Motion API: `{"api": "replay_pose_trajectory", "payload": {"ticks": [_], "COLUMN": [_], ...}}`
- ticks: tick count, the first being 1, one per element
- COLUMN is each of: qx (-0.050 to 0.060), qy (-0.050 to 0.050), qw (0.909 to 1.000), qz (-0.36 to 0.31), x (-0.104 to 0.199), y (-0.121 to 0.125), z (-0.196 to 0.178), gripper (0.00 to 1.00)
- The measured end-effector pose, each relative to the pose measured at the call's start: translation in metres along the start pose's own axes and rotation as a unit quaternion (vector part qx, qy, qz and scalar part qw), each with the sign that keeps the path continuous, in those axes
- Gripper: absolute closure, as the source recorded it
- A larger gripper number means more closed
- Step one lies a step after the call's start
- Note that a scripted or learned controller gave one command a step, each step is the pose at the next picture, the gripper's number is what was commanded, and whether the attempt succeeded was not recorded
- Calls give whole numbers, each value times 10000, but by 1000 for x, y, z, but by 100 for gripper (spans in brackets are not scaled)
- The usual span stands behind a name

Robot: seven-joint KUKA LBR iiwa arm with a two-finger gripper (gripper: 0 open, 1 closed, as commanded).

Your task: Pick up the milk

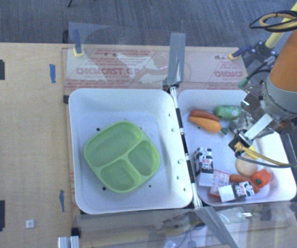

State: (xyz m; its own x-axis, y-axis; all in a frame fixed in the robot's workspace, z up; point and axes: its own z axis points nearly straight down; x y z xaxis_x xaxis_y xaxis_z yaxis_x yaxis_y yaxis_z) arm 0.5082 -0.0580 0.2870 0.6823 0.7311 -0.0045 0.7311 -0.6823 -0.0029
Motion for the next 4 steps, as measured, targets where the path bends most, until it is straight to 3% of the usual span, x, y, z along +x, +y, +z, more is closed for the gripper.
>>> {"api": "replay_pose_trajectory", "payload": {"ticks": [1, 2, 3, 4], "qx": [7, -3, -30, 5], "qy": [12, 14, 14, 10], "qw": [9890, 9477, 9150, 9733], "qz": [-1481, -3190, -4034, -2294], "x": [13, 16, 37, 9], "y": [-35, -54, -44, -48], "z": [43, 83, 70, 80], "gripper": [100, 100, 100, 100]}}
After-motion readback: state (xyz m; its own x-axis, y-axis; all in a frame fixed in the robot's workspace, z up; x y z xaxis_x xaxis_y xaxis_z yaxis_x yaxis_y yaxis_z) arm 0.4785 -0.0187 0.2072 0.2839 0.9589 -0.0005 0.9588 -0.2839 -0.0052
